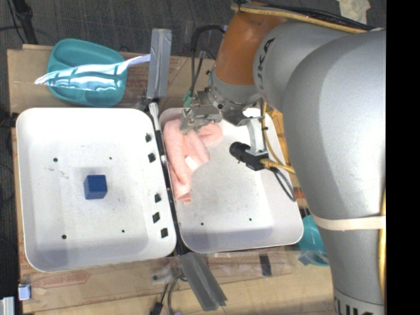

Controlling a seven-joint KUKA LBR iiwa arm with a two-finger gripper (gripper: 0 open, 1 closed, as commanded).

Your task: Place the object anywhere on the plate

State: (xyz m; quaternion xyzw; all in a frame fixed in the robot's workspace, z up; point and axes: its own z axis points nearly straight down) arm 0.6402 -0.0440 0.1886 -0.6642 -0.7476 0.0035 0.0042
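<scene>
The gripper is hovering over the pink object in the right bin; grip unclear, placing not yet done.

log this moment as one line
arm: over right bin | claw: at pink cloth, grip unclear | blue cube: left bin

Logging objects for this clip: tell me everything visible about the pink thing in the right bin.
The pink object looks soft, like crumpled cloth or a plush, pale pink with a small whitish patch. It lies lengthwise along the right bin's left wall, in the bin's upper-left part. The hand is at its upper end; whether it grips it cannot be told.
</scene>
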